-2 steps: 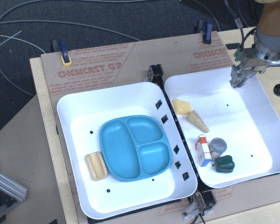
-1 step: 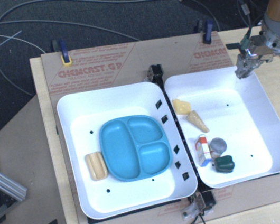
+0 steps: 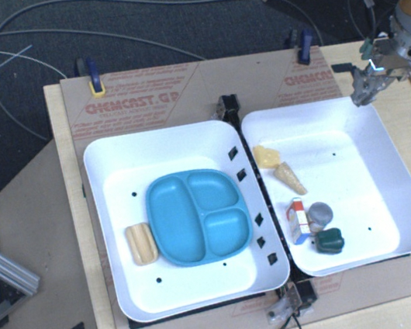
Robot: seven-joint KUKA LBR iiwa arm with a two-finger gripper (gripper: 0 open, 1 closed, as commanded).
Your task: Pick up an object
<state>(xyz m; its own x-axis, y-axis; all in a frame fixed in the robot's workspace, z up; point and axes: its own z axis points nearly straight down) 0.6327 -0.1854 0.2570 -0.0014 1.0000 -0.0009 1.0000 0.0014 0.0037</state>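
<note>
While well apart, gripper (image 3: 364,95) above cone (image 3: 290,177).

1. Protective sheet (image 3: 138,93) beneath the two bins: red print "CHEMCAST GP" legible beyond the left bin; smaller lines under it not readable.
2. Same sheet, beyond the right bin: red print repeated (image 3: 307,77), partly cut off, reading "CHEMCAS".
3. Small carton (image 3: 299,219) in right bin: markings illegible.
</note>
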